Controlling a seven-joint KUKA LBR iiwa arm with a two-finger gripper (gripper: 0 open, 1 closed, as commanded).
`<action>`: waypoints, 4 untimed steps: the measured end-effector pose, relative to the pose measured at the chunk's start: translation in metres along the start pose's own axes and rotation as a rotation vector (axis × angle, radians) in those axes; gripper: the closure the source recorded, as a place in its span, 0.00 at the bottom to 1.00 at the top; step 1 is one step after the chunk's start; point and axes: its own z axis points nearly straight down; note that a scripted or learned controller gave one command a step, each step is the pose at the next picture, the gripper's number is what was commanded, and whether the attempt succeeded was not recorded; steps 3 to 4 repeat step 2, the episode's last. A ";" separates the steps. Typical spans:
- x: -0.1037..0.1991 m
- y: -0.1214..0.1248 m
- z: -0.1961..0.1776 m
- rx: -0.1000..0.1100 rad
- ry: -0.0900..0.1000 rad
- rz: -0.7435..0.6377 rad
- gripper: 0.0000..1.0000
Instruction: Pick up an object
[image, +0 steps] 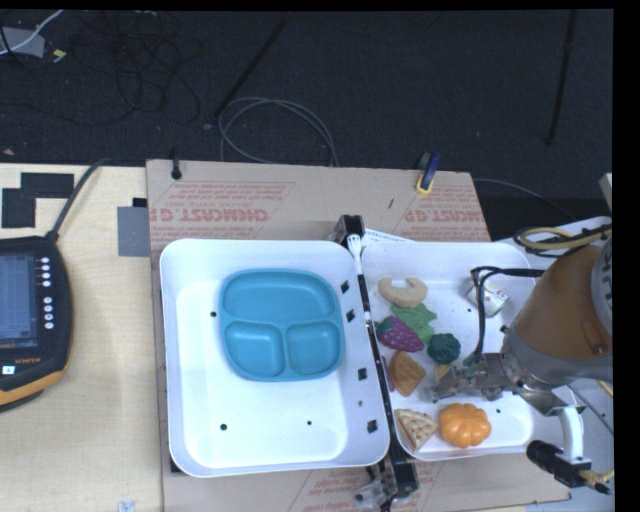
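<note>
Just below the claw (462, 380), orange pumpkin (465, 424)

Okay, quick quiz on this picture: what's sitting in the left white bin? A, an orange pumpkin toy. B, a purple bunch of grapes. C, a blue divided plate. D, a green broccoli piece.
C: the blue divided plate lies alone in the left bin, while the food toys, such as the orange pumpkin, sit in the right bin.

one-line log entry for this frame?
phase: reaching | gripper: low in right bin, above orange pumpkin, beside green broccoli | grasp: none seen | left bin: blue tray
</note>
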 end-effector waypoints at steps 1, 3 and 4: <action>0.025 0.079 0.009 -0.006 -0.007 -0.010 0.00; 0.027 0.075 0.000 0.002 0.001 -0.007 1.00; 0.027 0.075 0.000 0.002 0.001 -0.007 1.00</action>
